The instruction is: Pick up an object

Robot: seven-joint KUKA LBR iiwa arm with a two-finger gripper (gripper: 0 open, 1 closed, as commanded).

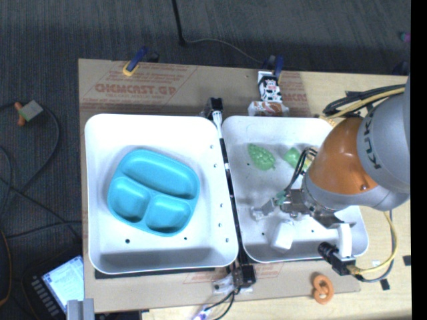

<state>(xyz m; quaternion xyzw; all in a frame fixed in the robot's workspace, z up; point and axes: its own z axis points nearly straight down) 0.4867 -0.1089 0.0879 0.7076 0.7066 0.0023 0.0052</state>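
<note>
Low over the middle of the right bin [248,245] hangs my gripper [275,207], under the arm's orange band. A white block [283,236] lies just in front of it, toward the bin's near wall. A ribbed green item [261,157] rests at the back of that bin. A second, smaller green piece [292,156] sits to its right, partly hidden by the arm. The view shows nothing held in the gripper.
The left bin [100,245] holds a blue divided tray [155,191]. An orange ring [323,287] lies on the bench in front of the right bin. Clamps [135,61] and a small black-and-white box [269,89] stand behind the bins. Cables trail at the arm's right.
</note>
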